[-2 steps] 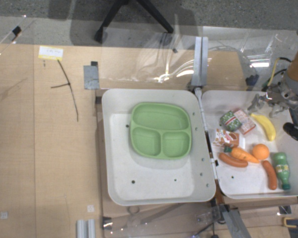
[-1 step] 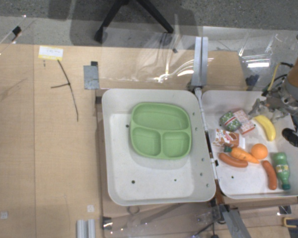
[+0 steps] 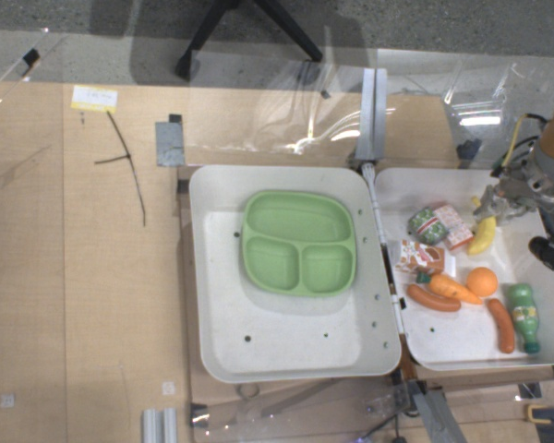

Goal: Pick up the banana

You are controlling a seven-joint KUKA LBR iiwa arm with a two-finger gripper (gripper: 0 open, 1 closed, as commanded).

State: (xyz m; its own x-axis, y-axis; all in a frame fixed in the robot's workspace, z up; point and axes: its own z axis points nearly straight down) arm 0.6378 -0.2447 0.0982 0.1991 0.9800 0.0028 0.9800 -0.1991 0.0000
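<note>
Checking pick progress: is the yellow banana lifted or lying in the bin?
Lying in the right white bin. The yellow banana rests on its floor, beside the hand.

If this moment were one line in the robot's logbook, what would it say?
task: pick up banana | gripper: above banana in right bin | banana: lying in bin, not lifted | left bin: green tray

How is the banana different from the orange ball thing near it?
The banana is yellow and long; the orange is orange and round. The banana lies nearer the back of the right bin, right beside the gripper; the orange sits farther forward, away from the gripper. The banana is next to a green and red packet; the orange is next to a carrot. Both are toy foods in the same bin.
</note>
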